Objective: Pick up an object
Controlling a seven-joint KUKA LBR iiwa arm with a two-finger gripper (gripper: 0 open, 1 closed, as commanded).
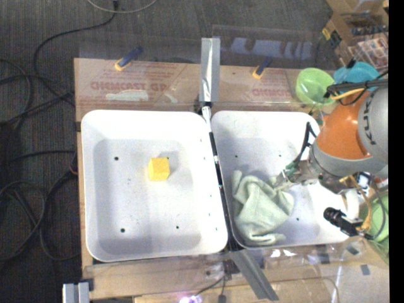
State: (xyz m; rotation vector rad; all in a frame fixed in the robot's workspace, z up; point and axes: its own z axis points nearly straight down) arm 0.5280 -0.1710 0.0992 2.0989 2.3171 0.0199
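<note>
Two white bins side by side on the tabletop (145, 87). Left bin (101, 169) has one yellow block (158, 168), roughly mid-bin, sitting flat and well apart from every wall. Right bin (265, 128) has a pale green cloth (260, 208), crumpled, in its lower half, lying from the divider side out toward the bin's middle.

Arm (353, 137) comes in from the right of the frame, orange band over the right bin's right edge. End effector (284, 179) is down in the right bin at the cloth's upper right corner, tip at or on the fabric. Can't tell whether it's open or closed, or whether any cloth is caught; the wrist body blocks that and the tip is too small to resolve.

Block is nowhere near the arm, a full bin away.

Behind the bins: a cardboard sheet with red print and two clamps (128, 58) at the top edge. Lime green bowl (314, 84) at upper right, just beside the arm. Cables on dark carpet (38, 62) at left.
</note>
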